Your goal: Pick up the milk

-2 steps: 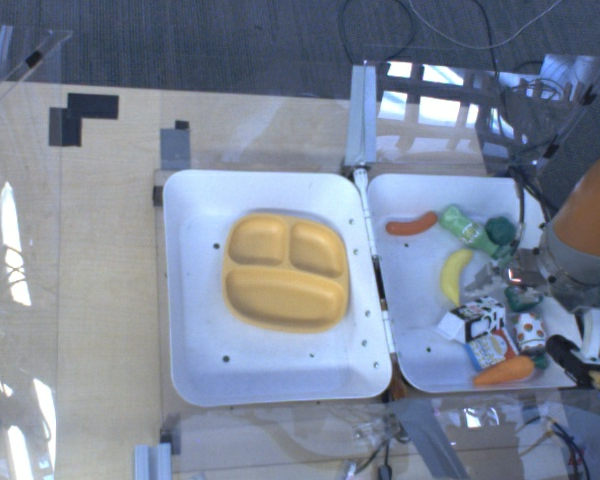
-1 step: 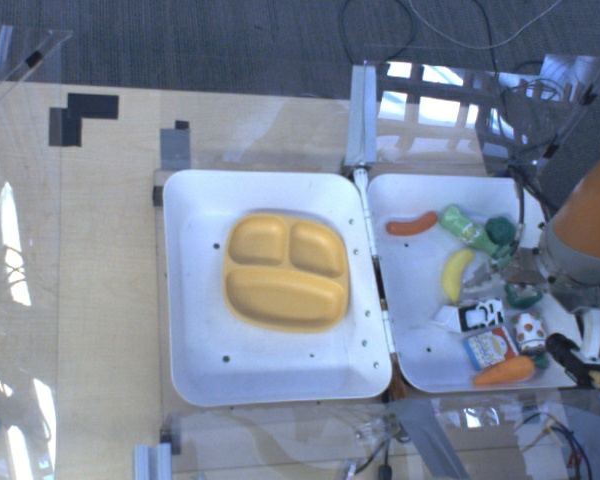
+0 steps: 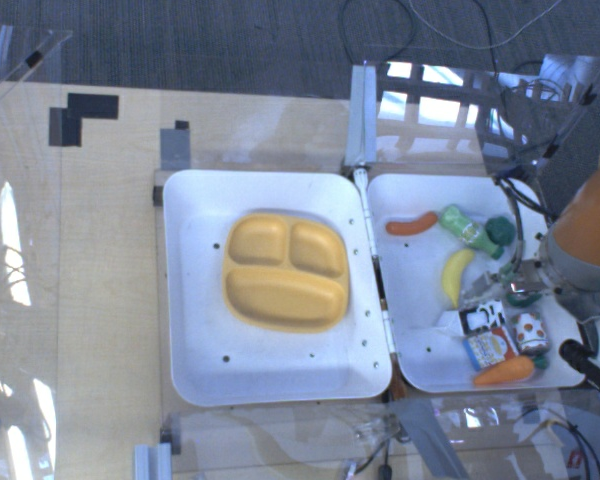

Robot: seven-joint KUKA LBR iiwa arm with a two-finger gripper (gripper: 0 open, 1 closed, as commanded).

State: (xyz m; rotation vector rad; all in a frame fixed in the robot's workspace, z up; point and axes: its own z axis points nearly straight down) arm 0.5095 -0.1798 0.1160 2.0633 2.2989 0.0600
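Milk carton [image 3: 483,319], small, boxy and cow-spotted, lies low in the right bin [image 3: 420,363], touching a blue packet [image 3: 487,348] and a can [image 3: 529,332], a carrot [image 3: 503,371] below. Just above-right hangs the metal end effector [image 3: 515,286]; I cannot tell its state. The yellow tray [image 3: 285,271] is moulded plastic.

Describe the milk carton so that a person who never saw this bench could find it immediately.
Look at the right white bin, then at the cluster of toys along its lower right side. The milk carton is the small box with black and white cow patches, lying just above a blue packet and an orange carrot. No neighbour has that black-and-white pattern.
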